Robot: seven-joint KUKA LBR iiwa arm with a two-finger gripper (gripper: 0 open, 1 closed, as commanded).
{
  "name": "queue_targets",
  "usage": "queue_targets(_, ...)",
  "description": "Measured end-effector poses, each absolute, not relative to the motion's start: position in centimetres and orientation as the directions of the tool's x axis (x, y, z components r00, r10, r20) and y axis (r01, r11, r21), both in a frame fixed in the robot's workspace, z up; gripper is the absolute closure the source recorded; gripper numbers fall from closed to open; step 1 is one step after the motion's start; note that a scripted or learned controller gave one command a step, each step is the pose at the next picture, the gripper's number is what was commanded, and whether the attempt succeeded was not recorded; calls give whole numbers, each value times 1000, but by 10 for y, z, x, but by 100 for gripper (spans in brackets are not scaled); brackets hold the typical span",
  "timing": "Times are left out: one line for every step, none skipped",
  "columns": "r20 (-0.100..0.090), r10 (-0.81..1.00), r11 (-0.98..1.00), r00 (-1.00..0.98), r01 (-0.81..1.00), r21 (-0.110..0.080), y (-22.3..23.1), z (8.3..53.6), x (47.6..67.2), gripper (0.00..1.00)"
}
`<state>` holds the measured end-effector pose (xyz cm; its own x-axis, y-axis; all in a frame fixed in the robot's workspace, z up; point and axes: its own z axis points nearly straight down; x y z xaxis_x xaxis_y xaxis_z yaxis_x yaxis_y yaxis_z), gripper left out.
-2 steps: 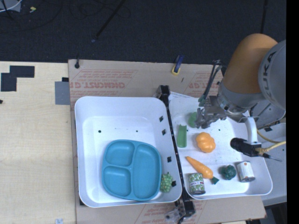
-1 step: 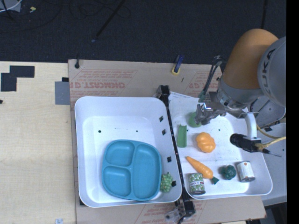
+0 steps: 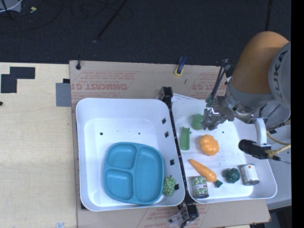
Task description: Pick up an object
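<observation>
1. Your gripper (image 3: 209, 121) hung low in the right bin (image 3: 266, 186); whether it was apart or together, I could not tell.
2. It stood just beside the green object (image 3: 197, 122), with the orange fruit (image 3: 209, 145) near below.

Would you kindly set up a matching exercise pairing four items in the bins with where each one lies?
Things:
1. blue divided plate
2. carrot
3. green grapes
4. small white can

Places:
A. right bin, near its right wall
B. left bin, by the plate's right edge
C. left bin, toward its front
D. right bin, just above the green-labelled can

Pairs: 1-C, 2-D, 3-B, 4-A
</observation>
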<state>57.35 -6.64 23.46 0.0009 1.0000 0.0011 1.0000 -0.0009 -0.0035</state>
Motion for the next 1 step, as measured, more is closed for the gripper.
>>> queue_targets(1, 1000, 0, 0, 1000, -2, -61, 237, 576, 100)
